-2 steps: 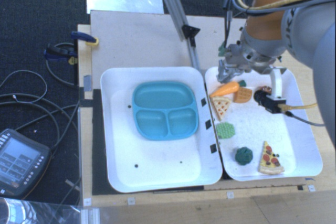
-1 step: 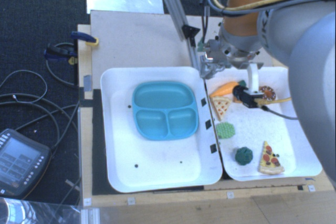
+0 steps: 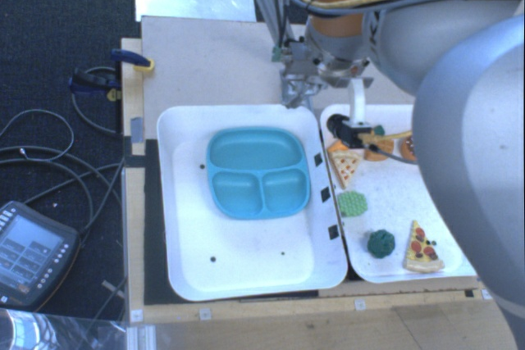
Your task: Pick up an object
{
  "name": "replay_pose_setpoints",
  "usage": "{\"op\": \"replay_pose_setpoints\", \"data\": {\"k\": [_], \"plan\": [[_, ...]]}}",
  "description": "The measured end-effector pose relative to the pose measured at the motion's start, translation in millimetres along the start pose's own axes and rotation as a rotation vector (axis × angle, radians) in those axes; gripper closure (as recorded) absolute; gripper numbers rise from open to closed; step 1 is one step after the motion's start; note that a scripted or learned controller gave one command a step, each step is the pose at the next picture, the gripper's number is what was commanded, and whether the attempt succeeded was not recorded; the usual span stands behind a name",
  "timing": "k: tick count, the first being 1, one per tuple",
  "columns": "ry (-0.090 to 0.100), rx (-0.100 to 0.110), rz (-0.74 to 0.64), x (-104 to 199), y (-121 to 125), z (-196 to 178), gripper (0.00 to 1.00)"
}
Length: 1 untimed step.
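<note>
My gripper (image 3: pixel 294 93) hangs over the back edge of the bench, above the gap between the two bins, at the back right corner of the left bin (image 3: pixel 184 258). Nothing shows in it. The right bin (image 3: pixel 385 193) holds several toy foods. An orange waffle-like wedge (image 3: pixel 344 165) lies near its left wall. A light green flat piece (image 3: pixel 353 203) sits in front of that, and a dark green ball (image 3: pixel 381 243) in front again. A pizza slice (image 3: pixel 422 248) rests by the front edge. An orange piece (image 3: pixel 404 147) is partly hidden by the arm.
A blue divided plate (image 3: pixel 257 173) lies in the middle of the left bin. The large grey arm covers the right side of the right bin. Cables, clamps and a handheld pendant (image 3: pixel 33 254) lie on the floor to the left of the bench.
</note>
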State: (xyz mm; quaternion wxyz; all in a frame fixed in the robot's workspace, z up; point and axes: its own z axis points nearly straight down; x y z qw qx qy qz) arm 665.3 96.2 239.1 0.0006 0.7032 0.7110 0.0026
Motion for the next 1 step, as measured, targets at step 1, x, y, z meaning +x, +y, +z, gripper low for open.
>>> {"op": "replay_pose_setpoints", "data": {"k": [1], "plan": [[-0.004,0.003,0.003,-4.2,-0.8,0.5,0.00]]}}
